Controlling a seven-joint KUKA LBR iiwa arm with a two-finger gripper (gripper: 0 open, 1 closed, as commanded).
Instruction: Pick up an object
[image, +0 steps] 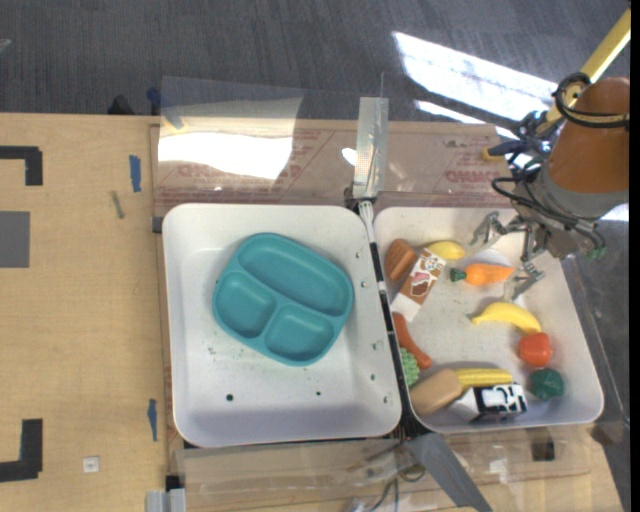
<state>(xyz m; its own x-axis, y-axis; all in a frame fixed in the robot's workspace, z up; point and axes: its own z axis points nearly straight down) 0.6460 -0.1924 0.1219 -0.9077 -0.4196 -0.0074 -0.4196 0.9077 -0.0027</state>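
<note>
My gripper (507, 253) hangs over the far right part of the right bin (580, 330), fingers spread open with nothing between them. Just below its fingertips lies an orange carrot (488, 273). A yellow banana (507, 316) sits nearer the front, and a red tomato (535, 348) and a dark green piece (546, 381) lie to its right. At the bin's left side are a brown roll (400, 260), a small carton (425, 277) and a yellow lemon (447, 250).
A teal divided plate (283, 297) fills the middle of the left bin (190, 400). Along the right bin's front lie a tan bun (437, 390), a yellow corn cob (484, 377) and a black-and-white box (498, 400). A red pepper (410, 342) lies by the divider.
</note>
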